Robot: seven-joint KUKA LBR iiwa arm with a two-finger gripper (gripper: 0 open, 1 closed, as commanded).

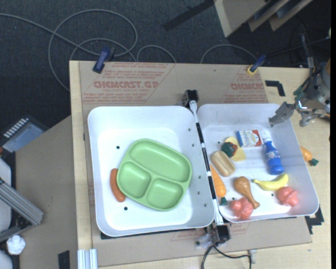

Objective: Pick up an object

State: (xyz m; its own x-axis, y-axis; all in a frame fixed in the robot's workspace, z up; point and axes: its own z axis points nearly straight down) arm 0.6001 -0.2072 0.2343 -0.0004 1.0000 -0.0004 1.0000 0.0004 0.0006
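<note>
I'm in the approach step: my gripper (pixel 290 111), seemingly spread open and holding nothing, hovers over the right bin's (pixel 299 141) far right corner, so next I must descend onto the blue bottle (pixel 272 157) just nearer.

Dark carpet (pixel 37 79) spreads around my bench, with thin cables (pixel 94 31) looping across it. A pale wooden piece (pixel 252 13) sits top right.

Blue bottle (pixel 273 156) lies flat in right bin (pixel 210 118), beside yellow banana (pixel 272 183).
</note>
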